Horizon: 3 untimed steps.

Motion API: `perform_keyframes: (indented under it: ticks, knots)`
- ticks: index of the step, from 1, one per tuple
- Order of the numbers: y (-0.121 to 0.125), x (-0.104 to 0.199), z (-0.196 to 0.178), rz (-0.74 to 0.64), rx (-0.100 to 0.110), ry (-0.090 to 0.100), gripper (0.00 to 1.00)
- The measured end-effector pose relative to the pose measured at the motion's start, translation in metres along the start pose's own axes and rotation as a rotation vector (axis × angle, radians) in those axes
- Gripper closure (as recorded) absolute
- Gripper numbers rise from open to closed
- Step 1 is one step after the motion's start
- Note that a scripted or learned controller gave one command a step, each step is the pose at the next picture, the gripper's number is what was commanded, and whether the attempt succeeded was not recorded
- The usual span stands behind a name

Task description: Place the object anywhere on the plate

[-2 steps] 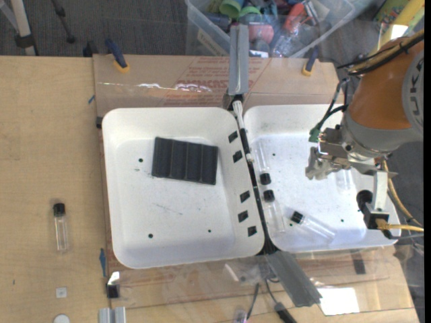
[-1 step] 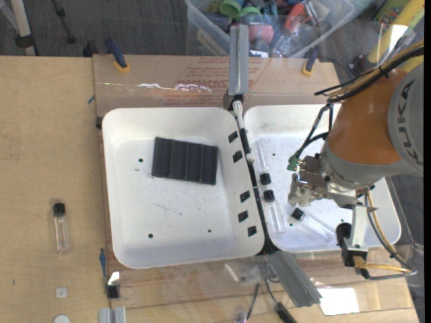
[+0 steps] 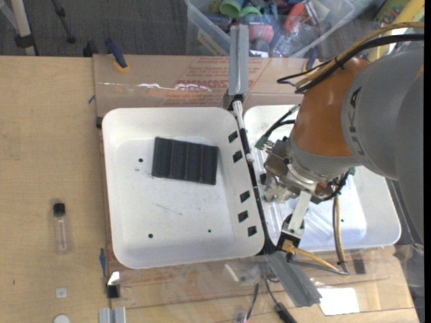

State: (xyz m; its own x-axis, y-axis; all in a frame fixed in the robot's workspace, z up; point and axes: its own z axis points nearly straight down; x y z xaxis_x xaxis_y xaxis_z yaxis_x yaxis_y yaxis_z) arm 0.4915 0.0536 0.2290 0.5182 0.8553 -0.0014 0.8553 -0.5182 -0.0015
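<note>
A black ribbed rectangular plate (image 3: 185, 160) lies flat in the upper middle of the left white bin (image 3: 121, 200). My gripper (image 3: 286, 204) hangs low over the left part of the right white bin (image 3: 377, 227), close to the divider between the bins. The grey arm with its orange band (image 3: 330, 113) covers most of that bin, hiding what lies under it. No object can be seen at the gripper from this angle. The gripper is well to the right of the plate, across the bin wall.
A black-marked divider rail (image 3: 244, 173) runs between the bins. A clear tub of colourful toys (image 3: 269, 5) stands at the back. A small glass vial (image 3: 60, 226) lies on the wooden bench at left. Yellow cables (image 3: 337, 237) trail below the wrist.
</note>
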Motion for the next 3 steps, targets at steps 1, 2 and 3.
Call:
perform_keyframes:
  ticks: [1,2,3]
  knots:
    - [-0.058,0.07,0.023,0.238,0.002,-0.001,1.0]
    - [-0.098,0.137,0.051,0.378,0.0,-0.001,1.0]
    - [-0.018,0.189,0.019,-0.028,-0.001,0.0,1.0]
